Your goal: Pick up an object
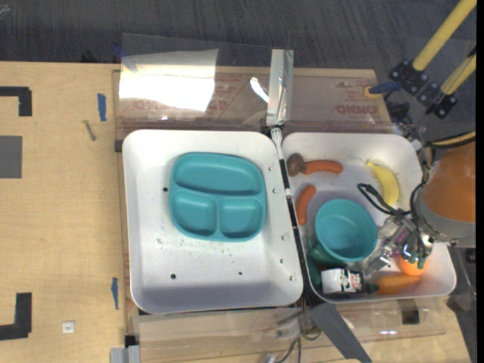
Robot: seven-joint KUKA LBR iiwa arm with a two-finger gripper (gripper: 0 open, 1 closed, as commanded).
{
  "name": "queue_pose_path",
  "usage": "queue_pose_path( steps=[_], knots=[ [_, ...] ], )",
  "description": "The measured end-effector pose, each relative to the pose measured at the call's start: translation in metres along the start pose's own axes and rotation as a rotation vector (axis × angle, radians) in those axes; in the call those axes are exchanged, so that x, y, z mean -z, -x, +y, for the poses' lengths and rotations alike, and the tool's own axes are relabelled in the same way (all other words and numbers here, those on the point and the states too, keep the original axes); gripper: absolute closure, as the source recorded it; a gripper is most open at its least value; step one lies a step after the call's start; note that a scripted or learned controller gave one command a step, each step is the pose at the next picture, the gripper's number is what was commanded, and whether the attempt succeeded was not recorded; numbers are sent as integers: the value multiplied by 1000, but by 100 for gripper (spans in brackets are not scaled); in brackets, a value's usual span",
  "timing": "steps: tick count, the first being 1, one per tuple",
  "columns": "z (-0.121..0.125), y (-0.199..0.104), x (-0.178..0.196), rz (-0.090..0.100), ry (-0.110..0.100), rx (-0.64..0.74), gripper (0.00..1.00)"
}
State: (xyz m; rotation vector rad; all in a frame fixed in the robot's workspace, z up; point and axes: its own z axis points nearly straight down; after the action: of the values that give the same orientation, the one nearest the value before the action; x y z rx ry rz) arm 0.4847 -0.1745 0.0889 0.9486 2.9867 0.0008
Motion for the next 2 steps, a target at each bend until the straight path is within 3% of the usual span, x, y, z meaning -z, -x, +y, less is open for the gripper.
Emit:
queue_pose_path(
  steps=[1,2],
  knots=[
    [36,86,62,-4,2,-6,0],
    [39,136,8,-6,7,-26,0]
  ],
)
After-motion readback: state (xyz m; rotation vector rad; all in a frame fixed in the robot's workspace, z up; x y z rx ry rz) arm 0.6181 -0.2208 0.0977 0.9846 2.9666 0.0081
